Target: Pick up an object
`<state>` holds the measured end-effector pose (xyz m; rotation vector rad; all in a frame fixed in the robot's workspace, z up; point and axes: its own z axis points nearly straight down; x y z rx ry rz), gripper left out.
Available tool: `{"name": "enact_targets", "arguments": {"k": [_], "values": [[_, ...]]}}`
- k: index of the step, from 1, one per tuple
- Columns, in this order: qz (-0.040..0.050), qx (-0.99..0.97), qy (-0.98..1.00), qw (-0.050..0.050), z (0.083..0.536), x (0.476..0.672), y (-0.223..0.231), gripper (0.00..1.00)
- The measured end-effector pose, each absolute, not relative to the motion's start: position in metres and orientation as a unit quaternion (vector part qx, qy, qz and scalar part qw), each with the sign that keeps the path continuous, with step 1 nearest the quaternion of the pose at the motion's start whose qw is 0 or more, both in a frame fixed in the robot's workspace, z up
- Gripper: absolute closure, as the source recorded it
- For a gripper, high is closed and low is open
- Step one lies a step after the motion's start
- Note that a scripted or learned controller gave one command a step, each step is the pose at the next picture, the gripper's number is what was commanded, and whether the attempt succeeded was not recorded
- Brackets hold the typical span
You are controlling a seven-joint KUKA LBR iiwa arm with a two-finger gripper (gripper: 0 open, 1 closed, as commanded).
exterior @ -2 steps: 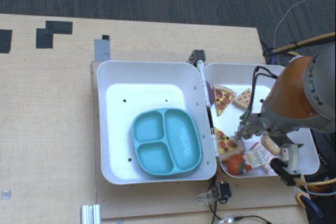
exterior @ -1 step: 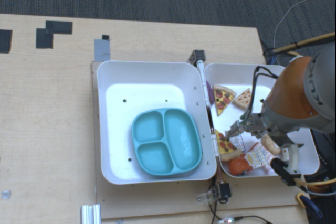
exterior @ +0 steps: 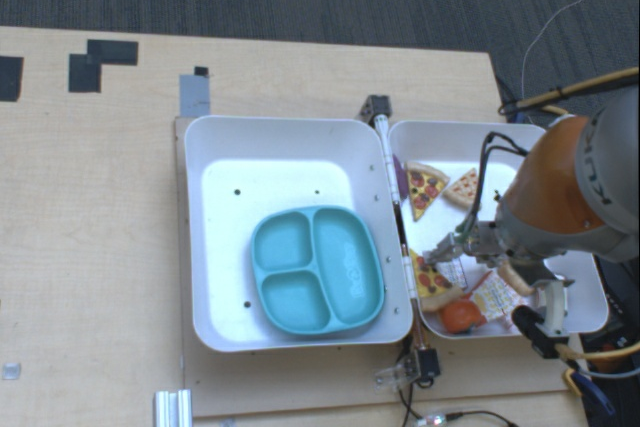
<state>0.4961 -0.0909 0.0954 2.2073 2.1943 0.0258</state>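
We read the step as the descent for a grasp in the right-hand shallow white plastic bin. The grey arm's jaws hang over a cluster near the bin's front edge; we cannot tell whether they are open or closed, and nothing shows between them.

Candidates: a round, smooth red toy tomato at the front edge, a flat pizza-slice toy just beside it, and two more flat triangular pizza slices toward the back edge.

We judge the tomato the better target: it is rounded and raised, while the slices lie flat. Centre on it before closing.

The left bin holds a glossy teal three-compartment plate.
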Motion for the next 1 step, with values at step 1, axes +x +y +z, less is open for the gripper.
{"name": "enact_targets", "arguments": {"k": [1], "values": [[0.0110, 0.706, 0.708, 0.013, 0.1052, 0.4979, -0.0870, 1.00]]}}
